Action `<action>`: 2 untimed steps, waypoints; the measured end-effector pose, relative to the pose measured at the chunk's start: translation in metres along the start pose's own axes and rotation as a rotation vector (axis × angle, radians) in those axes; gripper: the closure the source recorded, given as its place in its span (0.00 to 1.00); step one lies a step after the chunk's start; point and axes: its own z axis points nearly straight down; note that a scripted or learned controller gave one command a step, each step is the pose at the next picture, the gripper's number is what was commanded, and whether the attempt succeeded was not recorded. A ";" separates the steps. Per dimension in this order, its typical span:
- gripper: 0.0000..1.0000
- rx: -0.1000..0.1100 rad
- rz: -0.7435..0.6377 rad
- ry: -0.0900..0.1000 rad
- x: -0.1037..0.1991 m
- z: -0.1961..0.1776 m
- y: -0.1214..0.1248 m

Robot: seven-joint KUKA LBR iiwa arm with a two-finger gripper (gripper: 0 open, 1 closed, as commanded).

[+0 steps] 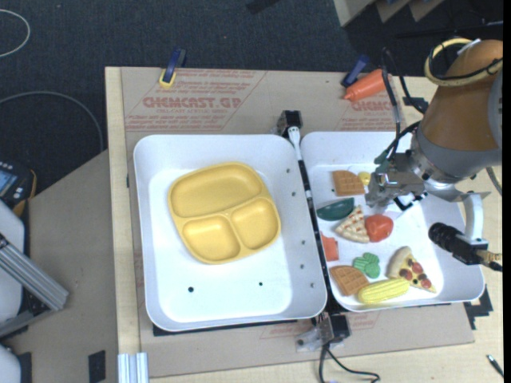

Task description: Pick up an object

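My gripper (382,199) hangs over the right bin (455,294), just above a red tomato-like piece (380,227) and a pizza slice (352,227). Around it lie toy foods: a toast piece (347,183), a dark green leaf-shaped piece (335,210), a small orange-red piece (330,248), green broccoli (366,263), a waffle piece (349,278), a yellow corn cob (382,292) and a second pizza slice (410,270). The fingers point down toward the tomato piece, and I see nothing held between them.
The left bin (152,238) holds a yellow three-compartment plate (223,211). The arm's grey body and orange band (463,94) cover the right bin's far right side. A black fitting (453,242) sits at that bin's right edge. Clamps stand on the bench's back edge.
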 end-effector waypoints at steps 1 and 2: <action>1.00 -0.002 -0.001 0.000 0.039 -0.018 0.036; 1.00 0.000 0.004 -0.001 0.041 -0.010 0.049</action>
